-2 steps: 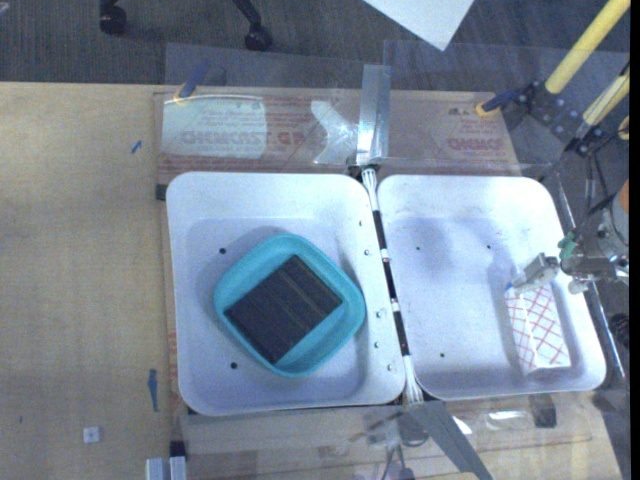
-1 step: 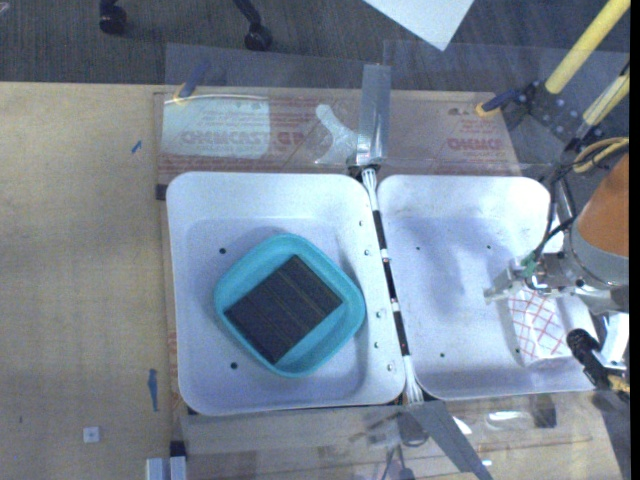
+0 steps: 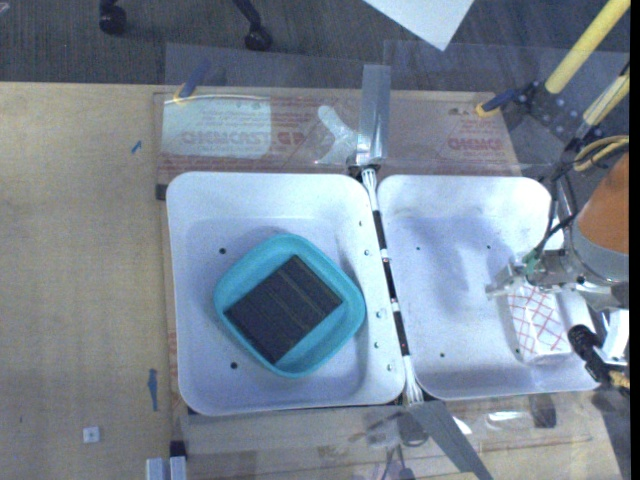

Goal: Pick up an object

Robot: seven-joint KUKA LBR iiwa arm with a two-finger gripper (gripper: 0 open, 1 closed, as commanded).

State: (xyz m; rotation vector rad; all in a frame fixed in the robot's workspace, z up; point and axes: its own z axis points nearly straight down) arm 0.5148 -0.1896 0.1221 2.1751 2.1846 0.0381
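Now the gripper (image 3: 520, 273) is hovering over the red-checked white object (image 3: 535, 323) in the right bin (image 3: 450, 268) (grip state: cannot tell), probably lining up to grab it.

Bins (image 3: 440, 368) smooth white plastic, slight sheen; teal dish (image 3: 340, 288) glossy plastic; bench (image 3: 70, 268) matt wood; checked cloth (image 3: 535, 323) soft.
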